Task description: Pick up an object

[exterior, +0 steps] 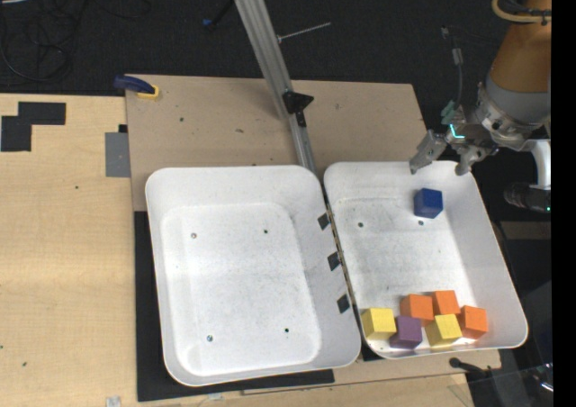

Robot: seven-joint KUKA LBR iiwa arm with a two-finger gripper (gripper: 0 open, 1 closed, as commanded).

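- Camera view: the gripper (pixel 447 157) is hanging over the far rim of the right bin (pixel 493 243), at about one o'clock from that bin's middle, with the grey arm and its orange band (pixel 522 58) rising behind it toward the upper right.
- Its two fingers are standing spread wide apart, one pointing down at the left and one at the right, and nothing is sitting between them.
- A blue cube (pixel 429 203) is lying on the floor of the right bin, near the gripper at about its seven o'clock, apart from the fingers and not touched by them.
- At six o'clock in the right bin, against the near rim, a cluster of blocks is sitting packed together: a yellow cube (pixel 379 321) at the left, a purple block (pixel 409 331) beside it, an orange block (pixel 417 306) behind that, a second yellow block (pixel 442 330), another orange block (pixel 445 301) behind it, and a third orange block (pixel 473 320) at the right end.
- The left bin (pixel 180 189) is lying just beside the right one, at its nine o'clock, the two rims touching along black clips (pixel 334 260).
- A metal rail (pixel 265 40) is slanting across the wooden bench (pixel 63 243) from twelve o'clock down toward the join between the bins.
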